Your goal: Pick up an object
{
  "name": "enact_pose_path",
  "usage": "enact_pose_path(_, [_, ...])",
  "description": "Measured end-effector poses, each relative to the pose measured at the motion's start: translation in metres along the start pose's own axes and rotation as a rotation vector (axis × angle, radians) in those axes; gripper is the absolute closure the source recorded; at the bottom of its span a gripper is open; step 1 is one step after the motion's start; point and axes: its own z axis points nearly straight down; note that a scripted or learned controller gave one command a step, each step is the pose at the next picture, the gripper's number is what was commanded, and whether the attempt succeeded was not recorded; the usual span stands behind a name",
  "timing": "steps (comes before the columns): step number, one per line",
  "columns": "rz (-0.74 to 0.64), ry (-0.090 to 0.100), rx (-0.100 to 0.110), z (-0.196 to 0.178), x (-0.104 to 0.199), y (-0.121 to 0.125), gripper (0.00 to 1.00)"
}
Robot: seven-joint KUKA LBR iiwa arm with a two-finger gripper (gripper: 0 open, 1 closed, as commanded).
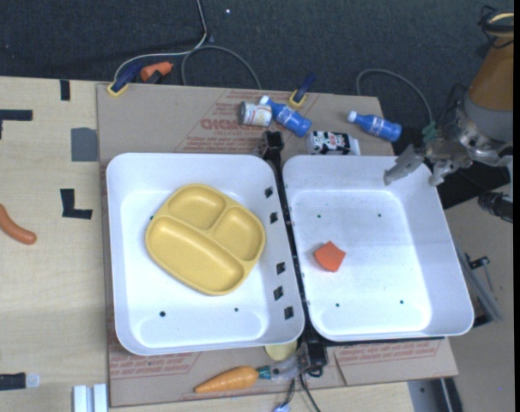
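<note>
Small orange blocky piece [329,257], probably foam or plastic, lay alone near the middle of the right shallow white bin [440,230]; judged light, fairly stiff, easiest pinched across its flat sides. End effector [419,166] hung over the bin's far right rim, well apart from the piece; grip state impossible to tell, blurred and partly cut off.

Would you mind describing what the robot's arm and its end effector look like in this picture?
The arm is a rounded grey body with a broad orange band above the wrist. Below the band sits a lighter grey metallic wrist section. The end effector is grey metal with two slim, angular fingers. Thin dark cables run beside the wrist. No markings or labels are legible at this size.
</note>
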Motion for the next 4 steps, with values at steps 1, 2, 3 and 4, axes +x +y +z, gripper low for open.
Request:
enact_pose_path(1, [-0.004,0.007,0.012,0.084,0.081,-0.05,0.0])
enact_pose_path(2, [-0.001,-0.003,-0.005,0.137,0.123,-0.094,0.0])
enact_pose_path(3, [0.005,-0.003,-0.008,0.024,0.079,-0.139,0.0])
enact_pose_path(4, [-0.001,-0.005,-0.006,0.139,0.12,-0.097,0.0])
